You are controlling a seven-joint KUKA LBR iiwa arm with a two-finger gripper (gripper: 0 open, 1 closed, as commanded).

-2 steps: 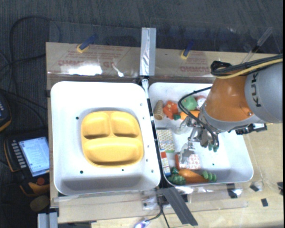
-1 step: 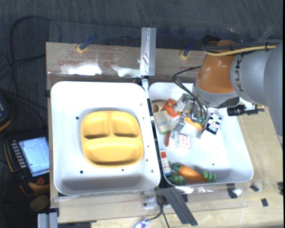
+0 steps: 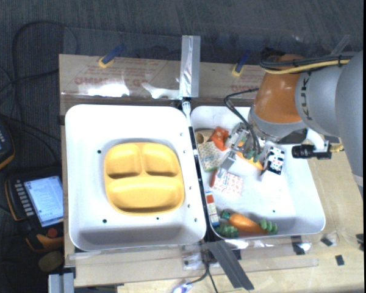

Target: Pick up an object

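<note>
My gripper (image 3: 239,146) reaches down into the right bin (image 3: 293,206) from under the orange wrist band, near the bin's back left. Its metal fingers hang just over a clutter of small items: an orange piece (image 3: 219,138), a patterned packet (image 3: 208,158) and a white checked packet (image 3: 229,184). A black and white die-like block (image 3: 274,162) lies just right of the gripper. A toy carrot (image 3: 247,223) with a green top rests at the bin's front. I see nothing clearly between the fingers.
The left bin (image 3: 85,133) holds a yellow divided tray (image 3: 144,177). A thin marker-like stick (image 3: 211,207) lies along the right bin's left wall. A metal post (image 3: 190,66) stands behind the divider between the bins.
</note>
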